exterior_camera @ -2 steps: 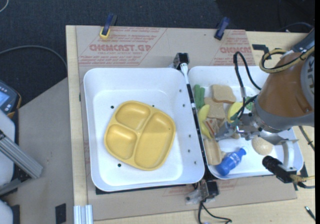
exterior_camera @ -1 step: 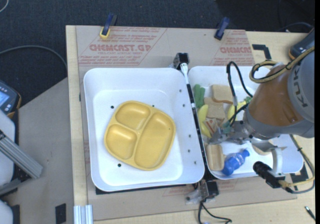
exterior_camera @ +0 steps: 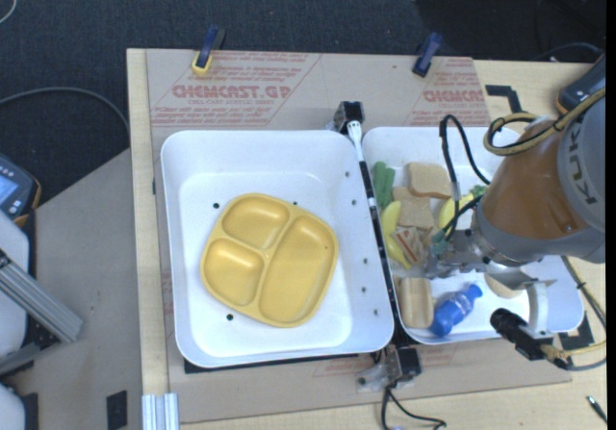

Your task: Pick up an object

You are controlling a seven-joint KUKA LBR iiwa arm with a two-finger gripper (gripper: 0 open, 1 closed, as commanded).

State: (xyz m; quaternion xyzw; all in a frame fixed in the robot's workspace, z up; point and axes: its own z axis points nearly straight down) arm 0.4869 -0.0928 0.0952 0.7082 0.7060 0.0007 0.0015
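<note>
bench: brown board (exterior_camera: 289, 82) with two white bins side by side, clamps at the far edge.
left bin (exterior_camera: 183, 226): holds one yellow divided plate (exterior_camera: 269, 258), near the middle, nothing else with it.
right bin (exterior_camera: 404, 141): the cluttered one; the arm (exterior_camera: 534, 197) reaches in from the right edge and covers most of its right half.
pile: tan bread-like pieces (exterior_camera: 426, 180) at the far left part, a green piece (exterior_camera: 384, 183) along the left wall, a yellow banana-like thing (exterior_camera: 391, 222) just under it, another tan slab (exterior_camera: 415, 301) at the near left corner.
bottle (exterior_camera: 452, 311): blue, lying down at the near edge of the right bin, long axis slanting from near-left to far-right, cap end toward the arm.
gripper (exterior_camera: 445, 260): low over the middle of the right bin; can't tell whether it's released or clenched, nothing visibly between the tips.
key relation: bottle lies just toward the near edge from the gripper, close; the tan slab is just left of it. i'd judge the bottle the nearest clean target.
</note>
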